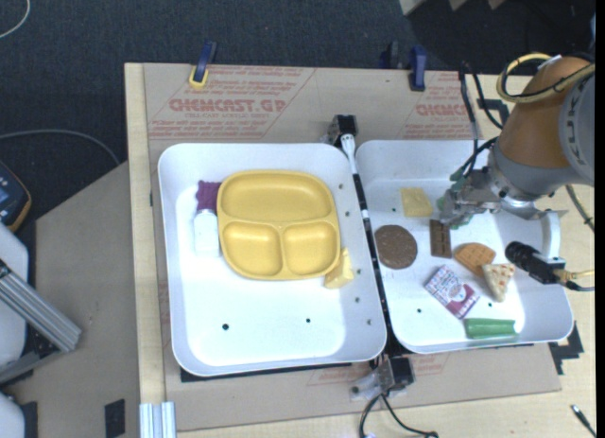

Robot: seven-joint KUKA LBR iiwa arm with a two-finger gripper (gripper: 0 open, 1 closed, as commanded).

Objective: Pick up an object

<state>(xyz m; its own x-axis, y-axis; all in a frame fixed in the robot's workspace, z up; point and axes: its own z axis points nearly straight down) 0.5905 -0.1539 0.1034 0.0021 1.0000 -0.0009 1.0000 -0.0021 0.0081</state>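
- I see the tool (454,207) low in the right white bin (548,318), near its back edge; can't tell its state.
- Left white bin (189,332): yellow divided plastic tray (279,223), front half open.

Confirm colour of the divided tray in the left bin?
Yellow. The tray shows plainly in the camera view.

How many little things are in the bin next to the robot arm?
7 that I can see: a pale yellow square, brown disc, dark brown bar, orange bread piece, pale wedge, patterned packet, green piece. The arm may hide more.
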